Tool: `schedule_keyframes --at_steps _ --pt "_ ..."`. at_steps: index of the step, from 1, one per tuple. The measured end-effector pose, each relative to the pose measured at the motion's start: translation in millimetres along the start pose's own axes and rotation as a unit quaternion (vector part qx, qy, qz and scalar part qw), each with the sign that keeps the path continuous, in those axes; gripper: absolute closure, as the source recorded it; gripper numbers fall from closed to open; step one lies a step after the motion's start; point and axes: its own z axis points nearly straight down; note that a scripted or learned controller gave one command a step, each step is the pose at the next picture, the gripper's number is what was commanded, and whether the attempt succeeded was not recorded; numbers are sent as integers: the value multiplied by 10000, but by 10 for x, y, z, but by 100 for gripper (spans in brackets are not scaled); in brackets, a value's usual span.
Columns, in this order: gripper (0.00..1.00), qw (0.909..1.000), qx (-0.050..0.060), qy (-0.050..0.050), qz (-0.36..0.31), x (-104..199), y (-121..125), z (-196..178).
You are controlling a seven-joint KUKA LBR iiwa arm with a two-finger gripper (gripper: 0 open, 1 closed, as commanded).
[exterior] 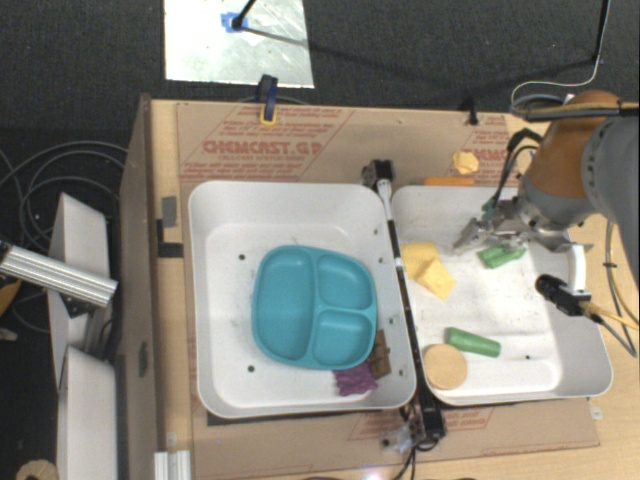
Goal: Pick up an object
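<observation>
You had the gripper (492, 230) low in the right bin (585, 363), tips just beside a small green block (501, 256). Finger state: can't tell. Advised: centre over block w/ tips astride, then descend and close.

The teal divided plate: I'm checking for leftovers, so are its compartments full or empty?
Empty. All three compartments of the teal divided plate show bare teal surface; the purple piece lies outside its rim.
</observation>
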Motion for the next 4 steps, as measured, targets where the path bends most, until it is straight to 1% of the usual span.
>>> schedule_keyframes --at_steps 1,2,3,4 --pt "0 10000 63 12 26 -274 -405 -315" --pt "0 10000 48 18 -8 -405 -137 5" --pt "100 10000 36 18 -13 -402 -134 -118" --pt "100 10000 26 31 -40 380 -210 -975"
